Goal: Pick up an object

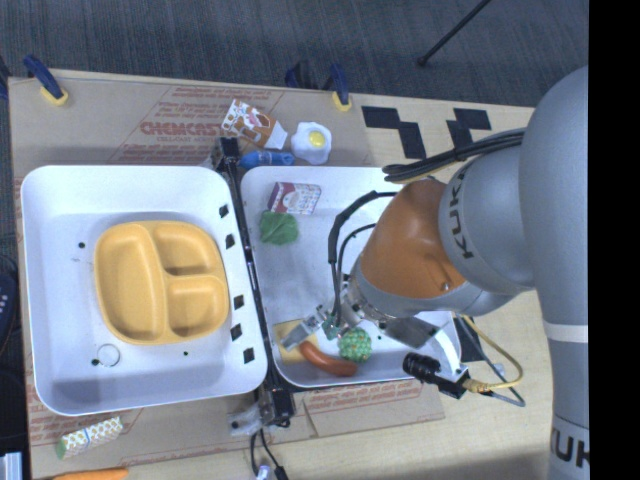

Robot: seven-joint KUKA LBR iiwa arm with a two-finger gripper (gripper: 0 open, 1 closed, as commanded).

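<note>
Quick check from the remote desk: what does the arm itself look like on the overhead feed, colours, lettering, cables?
The arm is smooth grey, with a glossy orange band above the wrist and dark KUKA lettering on the grey shell. Black cables loop beside the orange part. The gripper below is small, metallic grey. A black connector sits alongside.

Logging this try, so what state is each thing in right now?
Yellow tray: flat in the left bin, compartments bare.
Hot dog: lying at the right bin's near edge.
Green ball: resting beside the hot dog.
Green leafy piece: lying untouched.
End effector: low over the hot dog.
</note>
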